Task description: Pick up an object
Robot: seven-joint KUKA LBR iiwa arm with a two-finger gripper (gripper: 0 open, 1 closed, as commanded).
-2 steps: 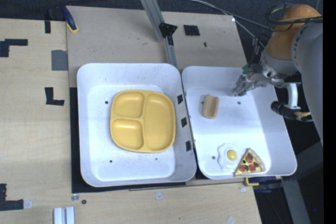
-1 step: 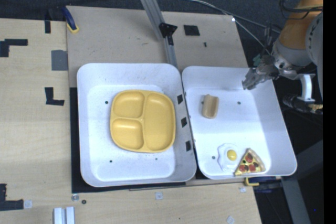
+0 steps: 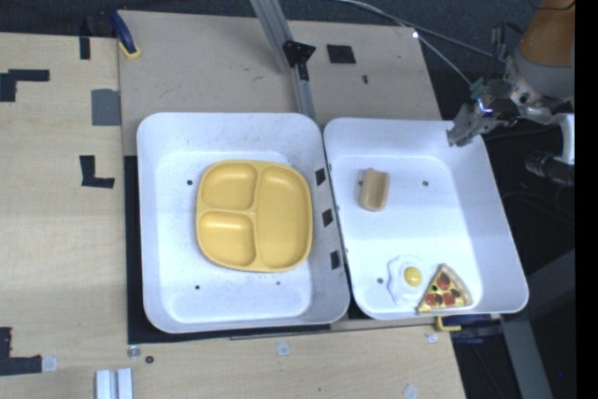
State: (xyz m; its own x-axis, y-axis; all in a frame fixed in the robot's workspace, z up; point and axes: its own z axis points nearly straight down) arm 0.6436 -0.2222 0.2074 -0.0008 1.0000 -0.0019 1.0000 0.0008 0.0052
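Bench (image 3: 234, 61): tan surface carrying two white bins. Right bin (image 3: 467, 201) lies just beside the gripper (image 3: 464, 131); left bin (image 3: 168, 220) well apart from it.

Arm (image 3: 547, 33) at right edge, end effector (image 3: 464, 131) angled down-left, nothing gripped.

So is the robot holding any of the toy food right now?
No, nothing is held. The end effector hangs at the right bin's upper rim, apart from the bread, egg and pizza slice.

One fixed camera looks down at a slant from above the counter (image 3: 56, 201), both white bins (image 3: 234, 131) in mid-frame.
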